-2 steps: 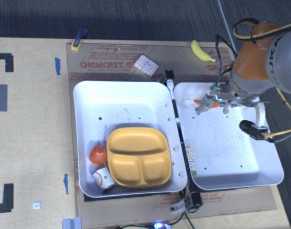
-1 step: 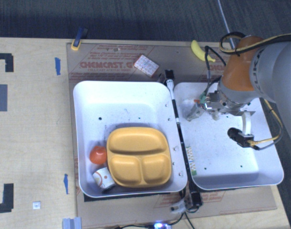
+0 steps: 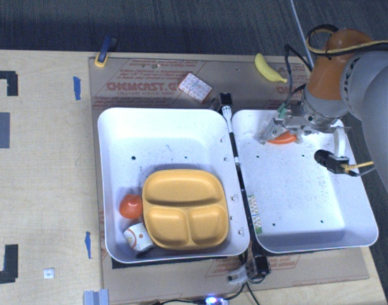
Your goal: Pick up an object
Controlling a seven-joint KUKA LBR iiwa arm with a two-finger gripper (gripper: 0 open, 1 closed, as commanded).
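Claw [image 3: 278,131] low in right bin [image 3: 308,227], far corner, over orange piece [image 3: 284,139]; grip state: cannot tell. Best practice: centre on piece, close firmly, lift straight.

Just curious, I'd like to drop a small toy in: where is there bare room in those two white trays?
Right bin: bare front floor. Left bin: bare rear floor behind the yellow tray; its front is crowded.

A blue and yellow clamp [image 3: 105,51] sat at the cardboard sheet's [image 3: 149,81] far left corner. Blue tape strips [image 3: 77,88] marked the wooden bench [image 3: 35,183], with black tape corners [image 3: 7,82] further left.
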